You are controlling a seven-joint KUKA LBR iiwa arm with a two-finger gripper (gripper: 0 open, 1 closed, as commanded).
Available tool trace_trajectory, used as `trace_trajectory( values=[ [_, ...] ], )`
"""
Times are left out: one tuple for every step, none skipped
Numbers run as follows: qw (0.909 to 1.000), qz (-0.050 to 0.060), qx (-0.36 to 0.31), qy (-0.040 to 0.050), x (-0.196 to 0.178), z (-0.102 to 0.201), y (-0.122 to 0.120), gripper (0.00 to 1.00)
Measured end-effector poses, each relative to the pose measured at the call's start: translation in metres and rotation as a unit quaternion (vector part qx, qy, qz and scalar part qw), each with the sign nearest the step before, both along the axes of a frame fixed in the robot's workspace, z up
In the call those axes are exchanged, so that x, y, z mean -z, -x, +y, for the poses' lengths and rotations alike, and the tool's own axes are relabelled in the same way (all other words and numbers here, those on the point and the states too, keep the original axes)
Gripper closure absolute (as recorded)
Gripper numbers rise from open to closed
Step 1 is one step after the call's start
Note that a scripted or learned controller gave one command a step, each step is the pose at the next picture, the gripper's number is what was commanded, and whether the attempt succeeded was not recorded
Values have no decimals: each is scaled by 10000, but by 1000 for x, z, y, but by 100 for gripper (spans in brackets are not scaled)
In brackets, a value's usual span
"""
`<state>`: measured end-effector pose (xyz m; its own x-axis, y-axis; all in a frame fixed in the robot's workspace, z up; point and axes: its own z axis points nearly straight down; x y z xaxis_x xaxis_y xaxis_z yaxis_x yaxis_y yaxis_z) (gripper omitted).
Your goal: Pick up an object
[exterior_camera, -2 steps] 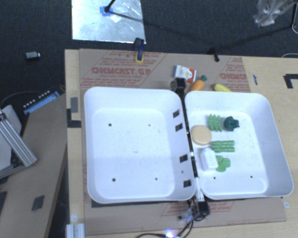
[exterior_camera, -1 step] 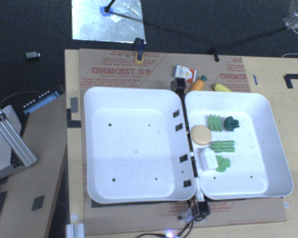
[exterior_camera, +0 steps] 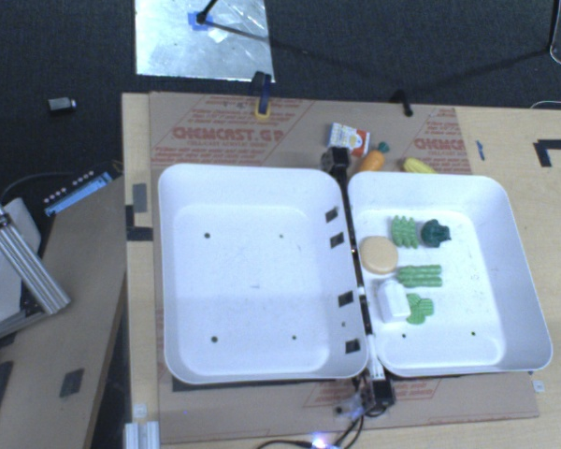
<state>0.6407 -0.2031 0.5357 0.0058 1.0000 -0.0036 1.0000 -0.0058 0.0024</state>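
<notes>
Six small things cluster in the left half of the right bin (exterior_camera: 472, 340), near the wall it shares with the left bin (exterior_camera: 252, 283): a light green ridged toy (exterior_camera: 404, 231) touching a dark teal toy (exterior_camera: 436, 233), a tan disc (exterior_camera: 379, 254), and a green ridged strip (exterior_camera: 419, 275). Nearer the front edge, a white block (exterior_camera: 393, 300) touches a green toy (exterior_camera: 420, 309).
</notes>
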Motion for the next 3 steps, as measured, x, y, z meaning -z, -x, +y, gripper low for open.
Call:
trace_trajectory(
  values=[
    [10000,4,-18,-16,0,-4,74,100],
    [10000,82,-32,-44,217,33,101,100],
    [9999,78,-111,-57,315,177,157,100]
  ],
)
